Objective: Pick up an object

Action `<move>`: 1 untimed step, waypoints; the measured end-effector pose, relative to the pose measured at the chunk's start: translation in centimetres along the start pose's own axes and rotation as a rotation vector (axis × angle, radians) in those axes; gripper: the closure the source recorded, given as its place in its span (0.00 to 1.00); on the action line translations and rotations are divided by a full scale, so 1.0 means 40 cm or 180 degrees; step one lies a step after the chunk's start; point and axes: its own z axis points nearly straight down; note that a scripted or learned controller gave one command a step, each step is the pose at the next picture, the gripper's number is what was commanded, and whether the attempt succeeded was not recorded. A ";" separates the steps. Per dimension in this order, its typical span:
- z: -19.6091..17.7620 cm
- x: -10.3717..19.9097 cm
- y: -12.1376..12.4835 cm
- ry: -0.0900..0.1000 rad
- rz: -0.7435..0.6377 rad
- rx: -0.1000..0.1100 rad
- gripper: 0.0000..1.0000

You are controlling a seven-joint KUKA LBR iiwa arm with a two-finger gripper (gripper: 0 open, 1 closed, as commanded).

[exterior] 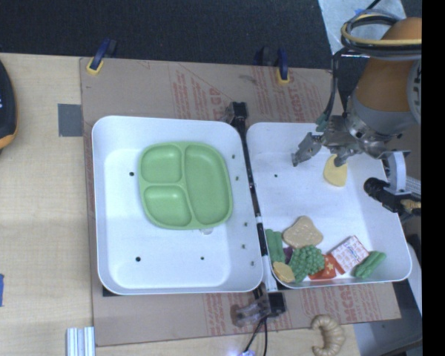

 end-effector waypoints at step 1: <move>-0.067 -0.159 -0.195 0.0000 0.0034 0.0008 0.00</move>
